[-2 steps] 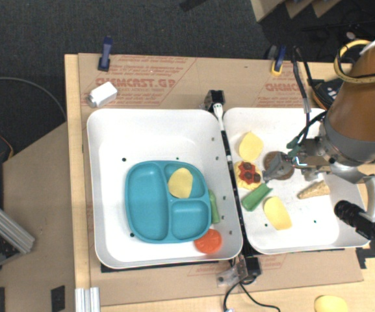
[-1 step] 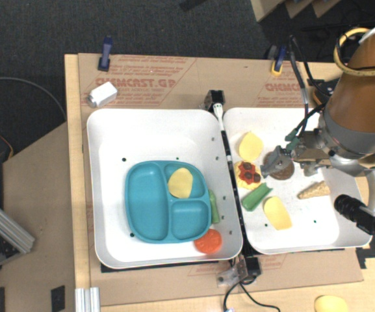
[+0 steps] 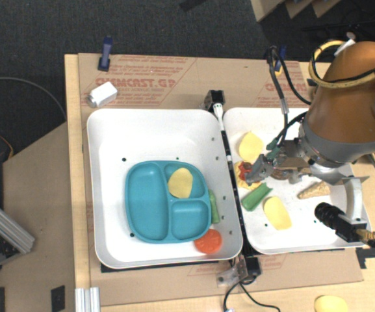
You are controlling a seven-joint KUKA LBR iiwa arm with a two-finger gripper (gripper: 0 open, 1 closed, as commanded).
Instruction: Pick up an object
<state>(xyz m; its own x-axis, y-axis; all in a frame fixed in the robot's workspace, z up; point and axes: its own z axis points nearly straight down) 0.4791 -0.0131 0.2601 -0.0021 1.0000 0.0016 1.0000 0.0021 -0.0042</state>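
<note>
End effector [image 3: 260, 169] low in right bin [image 3: 291, 239], over red item [image 3: 244, 170].

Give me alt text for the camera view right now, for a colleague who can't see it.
The arm's claw hangs low over the right bin, beside a red piece, a green piece and two yellow pieces. The left bin holds a teal divided tray with a yellow piece in it and an orange-red piece beside it.

A robotics lab: cardboard-topped bench [image 3: 168, 77], loose cables [image 3: 284, 86], aluminium framing [image 3: 5, 229], dark carpet [image 3: 38, 18].
</note>
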